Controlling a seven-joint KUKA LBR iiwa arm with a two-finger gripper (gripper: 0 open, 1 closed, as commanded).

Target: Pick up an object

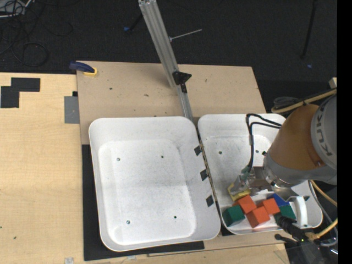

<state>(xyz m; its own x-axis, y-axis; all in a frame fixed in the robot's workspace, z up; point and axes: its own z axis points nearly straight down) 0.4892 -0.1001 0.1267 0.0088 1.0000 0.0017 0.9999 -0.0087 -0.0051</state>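
Nothing is yet seen lifted: the two-finger gripper (246, 185), its grasp impossible to judge, is lowered just above orange (247, 204), green (234, 215) and blue (284, 205) blocks clustered in the right-hand shallow white bin (231, 133).

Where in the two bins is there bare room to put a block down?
The left bin shows bare white floor from wall to wall. In the right bin, the far half is bare. Its near end is crowded: gripper, orange blocks, green block, blue block.
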